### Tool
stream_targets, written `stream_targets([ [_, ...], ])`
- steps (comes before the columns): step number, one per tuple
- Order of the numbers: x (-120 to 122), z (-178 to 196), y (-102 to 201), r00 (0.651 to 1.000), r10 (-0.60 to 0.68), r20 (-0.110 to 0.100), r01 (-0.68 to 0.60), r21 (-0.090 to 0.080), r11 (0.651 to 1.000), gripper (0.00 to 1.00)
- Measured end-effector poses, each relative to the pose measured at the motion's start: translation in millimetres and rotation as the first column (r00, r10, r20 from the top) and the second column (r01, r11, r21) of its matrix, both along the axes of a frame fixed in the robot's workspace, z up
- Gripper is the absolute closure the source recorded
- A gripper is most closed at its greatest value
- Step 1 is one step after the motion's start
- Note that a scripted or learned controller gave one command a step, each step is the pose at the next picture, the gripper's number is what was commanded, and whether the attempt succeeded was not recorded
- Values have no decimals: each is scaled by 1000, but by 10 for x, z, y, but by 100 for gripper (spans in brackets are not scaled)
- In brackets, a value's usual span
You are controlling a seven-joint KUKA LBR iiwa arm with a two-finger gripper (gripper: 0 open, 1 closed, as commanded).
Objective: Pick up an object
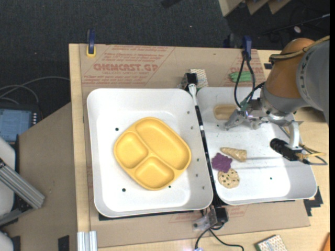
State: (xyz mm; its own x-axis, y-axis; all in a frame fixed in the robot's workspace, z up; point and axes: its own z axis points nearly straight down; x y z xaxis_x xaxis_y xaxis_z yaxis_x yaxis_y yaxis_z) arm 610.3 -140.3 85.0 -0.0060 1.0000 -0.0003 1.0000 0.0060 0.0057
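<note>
Lying in the far left corner of the right bin [293, 188], one tan oblong piece [223, 111] runs left to right, its right end just beside the gripper [245, 120]; whether that gripper is spread or closed cannot be told. Nearer lie one tan cone [234, 153], one purple lump [221, 162] and one cookie [229, 179]. The left bin [104, 114] holds one yellow three-compartment plate [152, 153].

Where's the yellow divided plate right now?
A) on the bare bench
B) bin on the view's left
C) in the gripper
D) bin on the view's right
B: the yellow divided plate lies flat in the view's left bin, while the cookie and purple piece sit in the right bin.
</note>
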Motion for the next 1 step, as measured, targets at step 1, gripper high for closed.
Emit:
stream_targets([
  [1,531,-37,267,1000,0,-28,0,2,1000,0],
])
